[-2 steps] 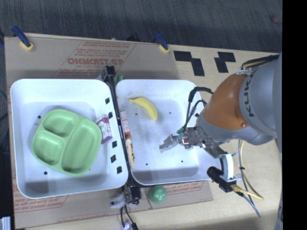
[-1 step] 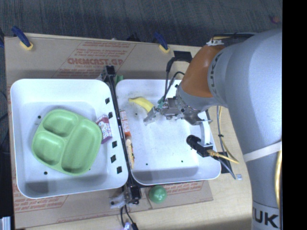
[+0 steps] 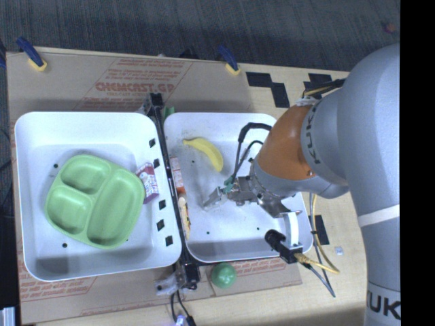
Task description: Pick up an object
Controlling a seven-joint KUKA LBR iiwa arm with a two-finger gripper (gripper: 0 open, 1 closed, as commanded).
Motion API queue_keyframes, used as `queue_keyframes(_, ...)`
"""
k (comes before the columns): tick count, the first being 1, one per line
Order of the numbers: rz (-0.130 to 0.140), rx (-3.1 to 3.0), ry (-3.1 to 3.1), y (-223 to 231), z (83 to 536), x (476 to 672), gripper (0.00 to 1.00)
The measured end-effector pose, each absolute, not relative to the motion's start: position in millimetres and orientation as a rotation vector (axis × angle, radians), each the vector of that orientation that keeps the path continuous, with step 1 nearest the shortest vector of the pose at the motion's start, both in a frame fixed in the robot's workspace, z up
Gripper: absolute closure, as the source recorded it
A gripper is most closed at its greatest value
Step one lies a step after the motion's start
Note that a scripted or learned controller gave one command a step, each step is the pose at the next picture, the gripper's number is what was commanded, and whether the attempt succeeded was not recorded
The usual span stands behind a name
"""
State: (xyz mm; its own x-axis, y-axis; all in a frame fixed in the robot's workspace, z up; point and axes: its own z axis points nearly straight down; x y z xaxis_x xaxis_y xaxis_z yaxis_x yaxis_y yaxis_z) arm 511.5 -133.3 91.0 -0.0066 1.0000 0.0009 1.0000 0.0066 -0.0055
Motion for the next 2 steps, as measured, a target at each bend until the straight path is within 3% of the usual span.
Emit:
queue_keyframes(1, 0.005, -2.205, -2.232, -133, 101, 512.6, 1.00)
queue_keyframes(2, 0.000, -2.218, -2.227, -158, 207, 477.1, 1.00)
